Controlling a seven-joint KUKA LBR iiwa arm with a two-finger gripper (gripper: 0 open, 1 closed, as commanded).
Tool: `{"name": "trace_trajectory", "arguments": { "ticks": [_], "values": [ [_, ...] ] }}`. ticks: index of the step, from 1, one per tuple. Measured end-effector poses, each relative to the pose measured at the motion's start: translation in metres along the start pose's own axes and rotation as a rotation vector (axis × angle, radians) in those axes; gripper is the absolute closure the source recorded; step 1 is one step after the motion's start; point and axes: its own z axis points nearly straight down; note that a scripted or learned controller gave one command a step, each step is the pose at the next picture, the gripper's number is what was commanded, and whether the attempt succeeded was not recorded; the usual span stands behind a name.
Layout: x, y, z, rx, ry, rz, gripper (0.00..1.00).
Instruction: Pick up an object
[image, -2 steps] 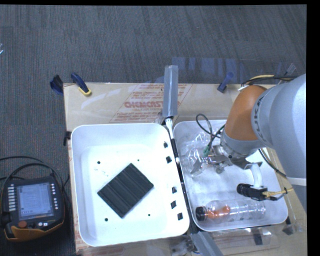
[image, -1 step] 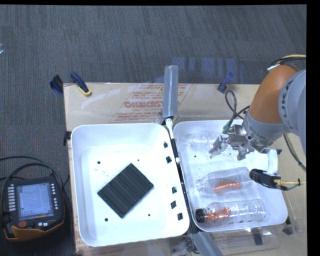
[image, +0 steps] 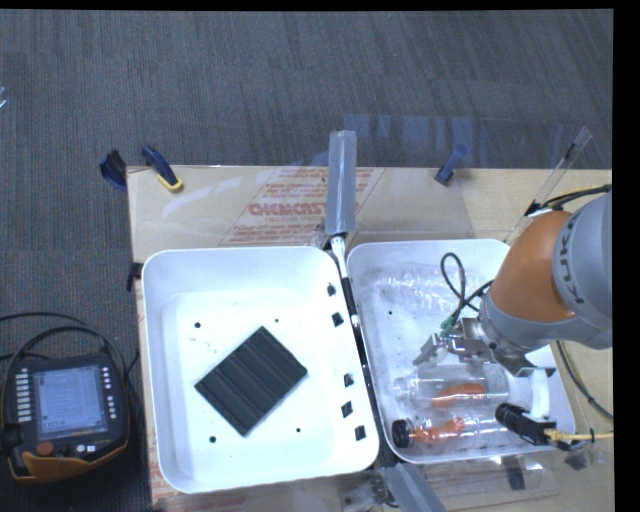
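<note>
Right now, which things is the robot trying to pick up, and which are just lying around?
For the job:
- gripper, down in the right bin
- clear bottles with orange bits
- black ribbed pad in the left bin

Just lying about:
- control tablet
- blue clamps
- cardboard sheet
</note>
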Motion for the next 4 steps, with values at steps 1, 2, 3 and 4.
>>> {"name": "trace_trajectory", "arguments": {
  "ticks": [1,2,3,4],
  "values": [
    [-0.015,-0.052,0.000,-0.002,0.000,-0.094,0.00],
    [-0.044,0.004,-0.025,0.002,-0.001,0.261,0.00],
    [-0.058,0.075,-0.001,0.003,0.003,0.618,0.00],
    [-0.037,0.067,-0.031,0.002,-0.001,0.370,0.00]
  ]
}}
